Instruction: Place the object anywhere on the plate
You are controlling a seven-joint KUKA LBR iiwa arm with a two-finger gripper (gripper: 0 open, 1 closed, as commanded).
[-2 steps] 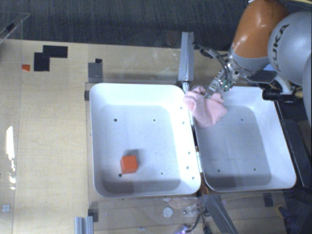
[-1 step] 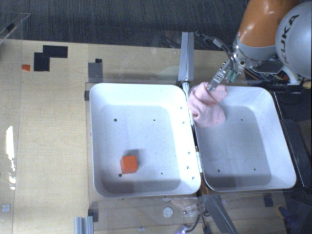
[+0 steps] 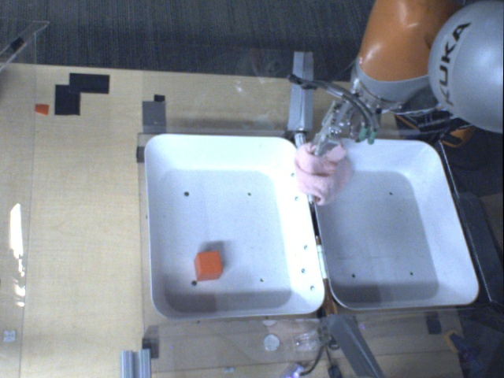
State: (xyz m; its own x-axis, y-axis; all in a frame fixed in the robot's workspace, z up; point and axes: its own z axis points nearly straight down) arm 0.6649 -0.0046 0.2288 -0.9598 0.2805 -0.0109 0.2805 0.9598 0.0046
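Above the seam between the two bins, your gripper (image 3: 321, 150) is clenched on a soft pink object (image 3: 321, 173), which hangs from its fingers just over the right bin's (image 3: 441, 211) left rim. You have the pickup done; placing remains, and no plate is evident. An orange block (image 3: 209, 264) sits in the left bin (image 3: 165, 211).

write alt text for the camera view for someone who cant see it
The arm's end effector hangs over the seam between two white bins with a pink object at its tip. An orange block lies in the left bin.
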